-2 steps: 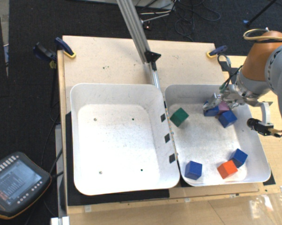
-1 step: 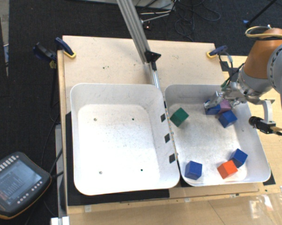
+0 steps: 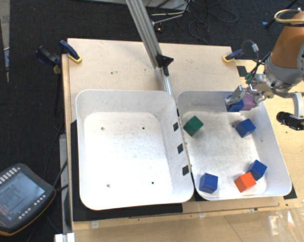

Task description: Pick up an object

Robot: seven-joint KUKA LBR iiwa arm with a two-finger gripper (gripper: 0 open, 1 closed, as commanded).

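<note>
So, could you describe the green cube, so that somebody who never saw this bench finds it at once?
Of the two white bins, look in the right bin, where all the blocks lie. The green cube sits at that bin's left side, near the divide between the bins. It is the only green block; the others are blue, orange or purple.

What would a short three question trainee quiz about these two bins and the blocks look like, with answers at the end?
1. True or false: the green block lies in the left bin.
2. Multiple choice: which block touches the orange block? A green block, B blue block, C purple block.
3. Fill in: the gripper hovers at the far edge of the ____ bin.

Key
1. False: it lies in the right bin.
2. B.
3. right.
</note>
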